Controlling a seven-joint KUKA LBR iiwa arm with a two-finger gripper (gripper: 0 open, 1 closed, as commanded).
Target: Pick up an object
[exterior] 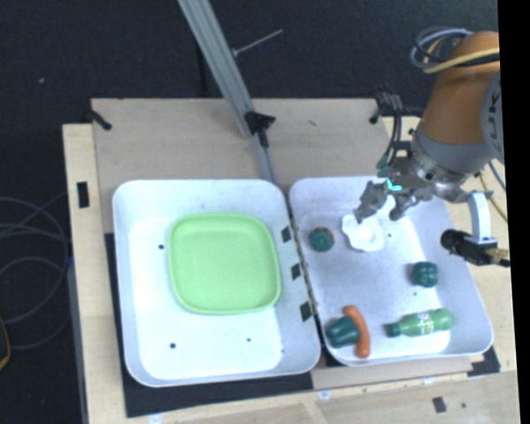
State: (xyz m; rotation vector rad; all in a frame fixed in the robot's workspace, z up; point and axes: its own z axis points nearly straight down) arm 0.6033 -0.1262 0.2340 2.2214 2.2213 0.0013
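Gripper (382,206) spread, hovering just above white cup (363,233). Ball (321,239) near cup's left. Cup likely light, stiff, slick; pinch across rim wall.

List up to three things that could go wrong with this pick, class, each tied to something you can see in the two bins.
1. The tool hovers at the top edge of the white object, so a descent may clip its rim, not grip it.
2. The round green object lies close by on the left and could get nudged.
3. The white object blends with the right bin, so its outline is hard to judge.
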